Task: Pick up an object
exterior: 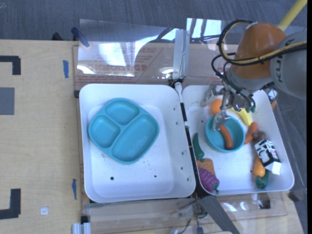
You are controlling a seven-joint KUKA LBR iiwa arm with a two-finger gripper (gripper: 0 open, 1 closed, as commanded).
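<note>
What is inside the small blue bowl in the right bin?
Inside the small round blue bowl lies one orange sausage-shaped toy. The hand covers the bowl's upper rim.

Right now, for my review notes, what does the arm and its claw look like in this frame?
The arm is grey, with a rounded orange band above the wrist. Black cables loop around the orange part, and a yellow line runs off toward the upper right. Below it, the claw is a small metallic assembly, silver-grey with dark parts, ending in thin fingers.

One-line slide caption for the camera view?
Gripper hovers over blue bowl holding an orange sausage in cluttered right bin; divided blue plate in left bin.
</note>
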